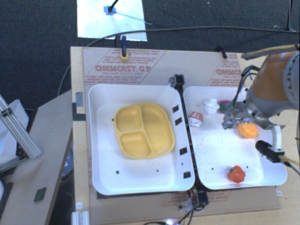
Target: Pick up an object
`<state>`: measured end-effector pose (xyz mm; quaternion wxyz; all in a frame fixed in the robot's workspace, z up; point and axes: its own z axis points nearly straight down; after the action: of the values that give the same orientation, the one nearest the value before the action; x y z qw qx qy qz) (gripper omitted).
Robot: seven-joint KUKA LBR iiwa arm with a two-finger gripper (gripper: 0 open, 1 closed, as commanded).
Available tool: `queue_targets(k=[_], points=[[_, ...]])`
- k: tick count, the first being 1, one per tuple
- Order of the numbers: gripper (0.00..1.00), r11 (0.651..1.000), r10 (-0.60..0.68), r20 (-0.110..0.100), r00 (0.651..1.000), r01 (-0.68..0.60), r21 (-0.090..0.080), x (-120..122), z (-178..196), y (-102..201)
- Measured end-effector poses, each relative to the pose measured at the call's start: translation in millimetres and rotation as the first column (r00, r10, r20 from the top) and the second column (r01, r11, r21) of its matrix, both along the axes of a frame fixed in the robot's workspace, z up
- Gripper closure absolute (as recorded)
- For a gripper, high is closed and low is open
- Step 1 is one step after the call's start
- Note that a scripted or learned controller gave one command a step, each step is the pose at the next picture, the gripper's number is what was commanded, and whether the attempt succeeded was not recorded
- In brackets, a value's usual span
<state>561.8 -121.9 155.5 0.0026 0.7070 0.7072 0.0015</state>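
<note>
The right bin (220, 161) holds several small objects. An orange round one (248, 131) lies near its right side, and a red pepper-like one (236, 174) sits near the front. A white piece (211, 106) and a purple and green item (225, 105) lie at the back. A small red and white piece (195, 119) rests by the left wall. My gripper (229, 121) hangs low over the right bin, just left of the orange object and close to touching it. Nothing is visibly held.
In the left bin (101, 139) lies a yellow divided tray (143, 130). The arm's orange and grey body (276, 83) covers the right bin's back right corner. A black fitting (267, 150) juts over that bin's right edge. Black clips line the wall between the bins (183, 125).
</note>
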Motion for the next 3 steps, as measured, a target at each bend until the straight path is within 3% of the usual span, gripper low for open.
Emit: queue_targets(k=[1,2,3], points=[[1.00,1.000,0.004,0.003,1.000,-0.004,0.000,5,64,3],[1.00,1.000,0.004,-0.003,1.000,-0.004,0.001,6,62,3],[1.00,1.000,0.010,-0.002,1.000,-0.010,0.003,26,74,52]])
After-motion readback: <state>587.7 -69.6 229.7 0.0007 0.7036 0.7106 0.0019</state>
